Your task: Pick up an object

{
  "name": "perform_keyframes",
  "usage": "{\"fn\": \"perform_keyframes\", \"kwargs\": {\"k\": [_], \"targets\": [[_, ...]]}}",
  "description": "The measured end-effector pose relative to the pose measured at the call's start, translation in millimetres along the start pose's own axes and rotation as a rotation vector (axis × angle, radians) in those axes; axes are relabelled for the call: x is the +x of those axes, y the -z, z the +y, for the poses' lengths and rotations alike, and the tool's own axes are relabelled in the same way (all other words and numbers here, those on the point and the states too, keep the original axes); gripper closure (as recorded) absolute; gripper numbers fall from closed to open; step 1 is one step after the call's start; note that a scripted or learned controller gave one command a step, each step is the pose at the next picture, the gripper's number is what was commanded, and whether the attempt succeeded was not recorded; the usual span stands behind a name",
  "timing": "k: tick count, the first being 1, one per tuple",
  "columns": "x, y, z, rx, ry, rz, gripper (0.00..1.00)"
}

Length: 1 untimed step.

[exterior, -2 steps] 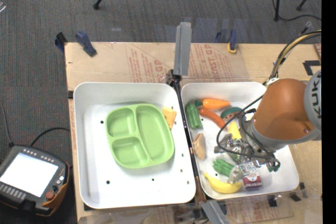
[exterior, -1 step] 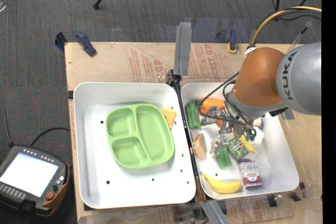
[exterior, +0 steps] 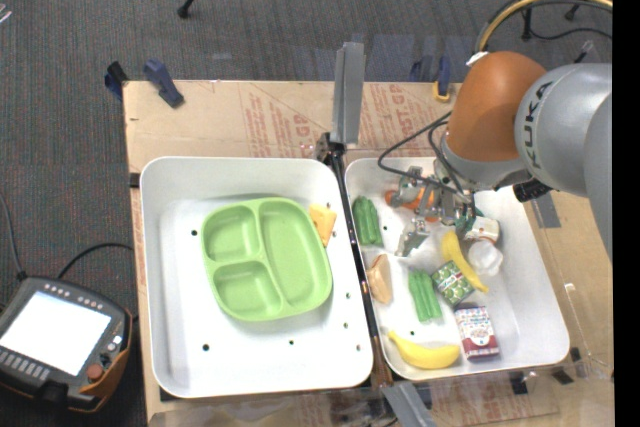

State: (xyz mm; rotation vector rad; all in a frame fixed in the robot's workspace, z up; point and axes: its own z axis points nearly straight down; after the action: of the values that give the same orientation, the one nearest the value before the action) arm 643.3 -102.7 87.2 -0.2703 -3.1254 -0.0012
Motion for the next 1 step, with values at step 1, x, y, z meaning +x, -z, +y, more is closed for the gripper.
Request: {"fn": "perform_keyframes", "kwargs": {"k": [1], "targets": [[65.8,0.0,-33.0,0.0,-0.011,-0.004,0.0]]}}
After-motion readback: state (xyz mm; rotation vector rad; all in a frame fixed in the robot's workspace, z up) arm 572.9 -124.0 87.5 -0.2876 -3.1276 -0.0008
